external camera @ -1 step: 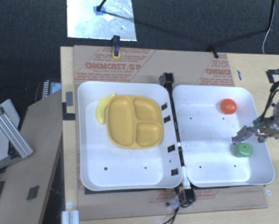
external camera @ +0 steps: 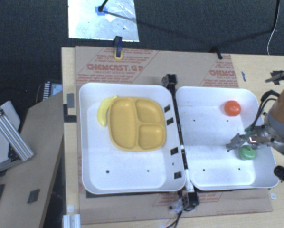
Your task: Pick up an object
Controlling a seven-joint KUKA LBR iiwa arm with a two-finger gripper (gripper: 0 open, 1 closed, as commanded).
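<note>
We see the gripper (external camera: pixel 241 144) low over the right bin (external camera: pixel 213 175) near its right edge, touching a green ball (external camera: pixel 248 153), though we cannot tell its grip, with an orange ball (external camera: pixel 232 108) toward the far-right corner

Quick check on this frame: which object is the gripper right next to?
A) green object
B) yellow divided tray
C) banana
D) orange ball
A: the gripper sits at the green object in the right bin, while the orange ball lies apart toward that bin's far side, and the yellow divided tray and banana are in the left bin.
</note>
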